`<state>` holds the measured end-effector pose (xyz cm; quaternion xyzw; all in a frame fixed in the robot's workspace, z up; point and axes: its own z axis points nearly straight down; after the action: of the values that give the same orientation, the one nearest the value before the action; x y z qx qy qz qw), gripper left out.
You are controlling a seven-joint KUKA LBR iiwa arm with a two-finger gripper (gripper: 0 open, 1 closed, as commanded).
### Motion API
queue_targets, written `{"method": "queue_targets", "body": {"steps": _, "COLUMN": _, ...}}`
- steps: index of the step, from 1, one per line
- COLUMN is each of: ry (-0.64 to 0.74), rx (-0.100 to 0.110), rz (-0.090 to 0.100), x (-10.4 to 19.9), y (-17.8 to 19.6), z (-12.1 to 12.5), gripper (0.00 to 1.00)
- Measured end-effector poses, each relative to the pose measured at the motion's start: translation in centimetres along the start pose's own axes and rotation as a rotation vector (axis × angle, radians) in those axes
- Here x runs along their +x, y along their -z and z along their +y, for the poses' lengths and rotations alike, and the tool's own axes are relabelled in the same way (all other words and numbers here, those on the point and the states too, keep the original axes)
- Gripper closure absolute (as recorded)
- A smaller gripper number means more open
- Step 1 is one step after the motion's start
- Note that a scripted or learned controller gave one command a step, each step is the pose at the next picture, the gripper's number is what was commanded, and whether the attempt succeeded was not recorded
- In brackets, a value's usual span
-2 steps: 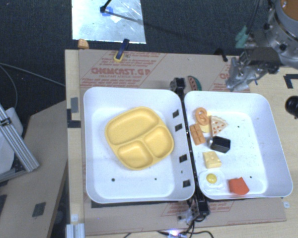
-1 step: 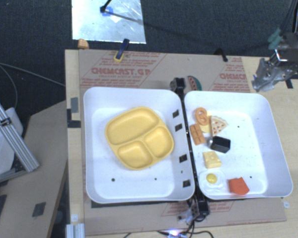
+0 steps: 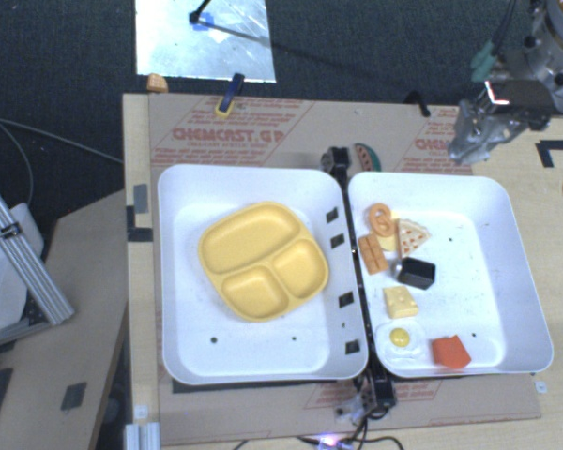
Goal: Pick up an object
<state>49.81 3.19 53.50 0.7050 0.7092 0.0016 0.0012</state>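
Note:
The right bin (image 3: 507, 279) holds several toy foods along its left side: a pretzel (image 3: 379, 218), a pizza slice (image 3: 412, 237), an orange wafer (image 3: 371, 252), a black block (image 3: 417, 272), a cheese cube (image 3: 400, 301), a fried egg (image 3: 400, 338) and a red block (image 3: 450, 352). My gripper (image 3: 473, 145) hangs above the bench just beyond the right bin's far edge, apart from all of them. Nothing shows between its fingers.
The left bin (image 3: 183, 345) holds a yellow divided plate (image 3: 263, 261). A shiny metal sheet (image 3: 205, 26) lies on the dark floor behind the bench. A yellow and blue tool (image 3: 229, 96) rests at the bench's far edge. Aluminium framing (image 3: 19, 251) stands at the left.

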Motion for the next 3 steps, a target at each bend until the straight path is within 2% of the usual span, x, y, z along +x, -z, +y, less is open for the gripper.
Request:
{"method": "queue_targets", "body": {"steps": 1, "ry": -0.002, "rx": 0.001, "rz": 0.000, "x": 0.1, "y": -0.6, "z": -1.2, "gripper": 1.00}}
{"method": "queue_targets", "body": {"steps": 2, "ry": 0.000, "rx": 0.001, "rz": 0.001, "x": 2.7, "y": -1.0, "z": -1.2, "gripper": 1.00}}
{"method": "queue_targets", "body": {"steps": 3, "ry": -0.006, "rx": 0.000, "rz": 0.000, "x": 1.9, "y": 0.0, "z": -1.1, "gripper": 1.00}}
